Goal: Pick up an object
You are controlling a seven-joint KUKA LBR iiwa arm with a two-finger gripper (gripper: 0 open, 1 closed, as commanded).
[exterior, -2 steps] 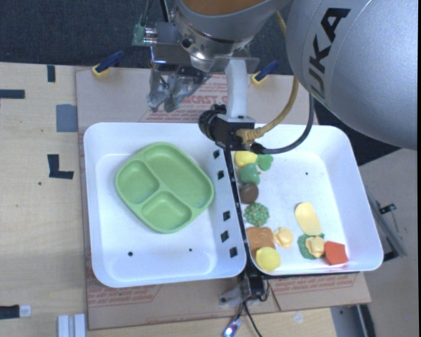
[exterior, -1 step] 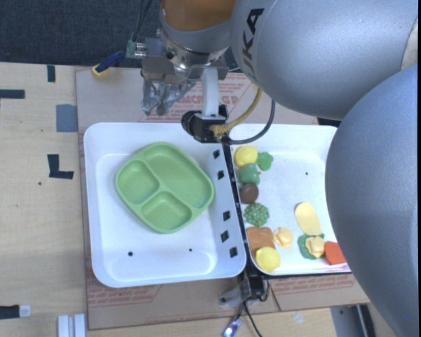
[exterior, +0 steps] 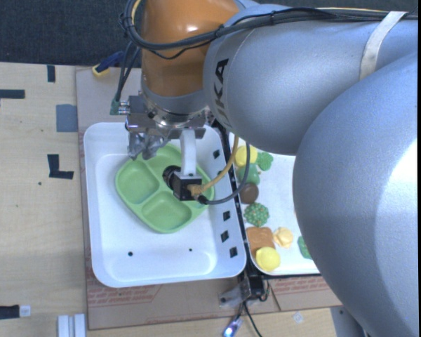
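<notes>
Green tray (exterior: pixel 153 196) (mid-bin), rims apart

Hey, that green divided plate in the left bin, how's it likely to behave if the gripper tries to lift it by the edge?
The green divided plate looks like moulded plastic, so probably stiff and light. Gripped at one edge, it may tilt or swing, since it is wide and shallow. Its smooth, glossy surface suggests it could slip between the fingers or slide across the left bin if pushed.

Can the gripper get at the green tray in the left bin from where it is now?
Probably yes: the gripper sits right over the green tray, which lies alone in the left bin, nothing between them.
</notes>
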